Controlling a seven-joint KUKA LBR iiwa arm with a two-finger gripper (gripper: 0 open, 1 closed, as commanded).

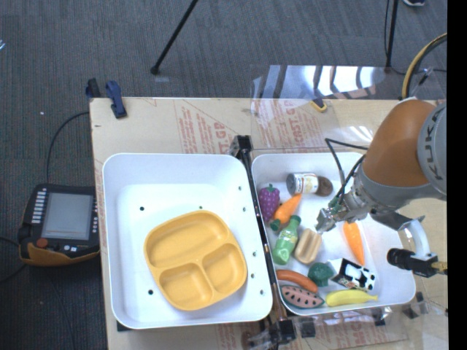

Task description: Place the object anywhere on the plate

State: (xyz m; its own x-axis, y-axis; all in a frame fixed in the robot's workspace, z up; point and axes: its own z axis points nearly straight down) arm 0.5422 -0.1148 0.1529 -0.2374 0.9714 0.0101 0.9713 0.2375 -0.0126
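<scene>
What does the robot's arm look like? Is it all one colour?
No, it has two colours. The arm is fat and rounded, grey with a big orange band above the wrist. A thin black cable loops beside it. At its tip sits a small metal gripper.

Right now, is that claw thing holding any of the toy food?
Gripper: hovering over the right bin, above the bread roll; whether it is open, closed or holding anything cannot be told.

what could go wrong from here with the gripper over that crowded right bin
1. The gripper hangs over tightly packed toys; the bread roll, green bottle and carrot lie close together, so it may nudge or grab a neighbour.
2. The yellow plate sits in the other bin, so a weak grip might drop the item crossing the divider.
</scene>
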